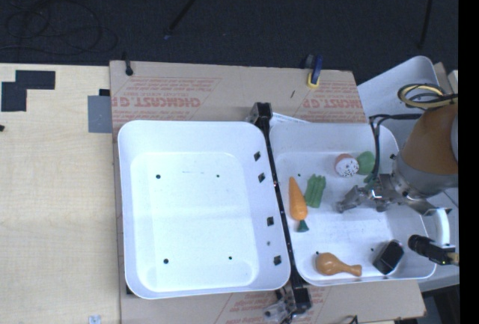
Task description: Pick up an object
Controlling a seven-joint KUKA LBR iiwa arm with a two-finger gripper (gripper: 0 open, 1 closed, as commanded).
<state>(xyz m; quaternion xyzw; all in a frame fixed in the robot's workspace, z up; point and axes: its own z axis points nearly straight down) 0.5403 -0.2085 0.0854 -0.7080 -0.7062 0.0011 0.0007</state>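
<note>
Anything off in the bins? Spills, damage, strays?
Nothing stands out. The carrot, green piece, speckled ball and tan gourd-shaped toy all lie inside the right-hand bin, nothing over a rim. The pincer hangs beside them.

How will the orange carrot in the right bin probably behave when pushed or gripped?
The carrot looks round and tapered, so a push would probably make it roll in an arc. Its smooth taper may slip from a grip toward the thin end. The green piece close beside it might get nudged too.
</note>
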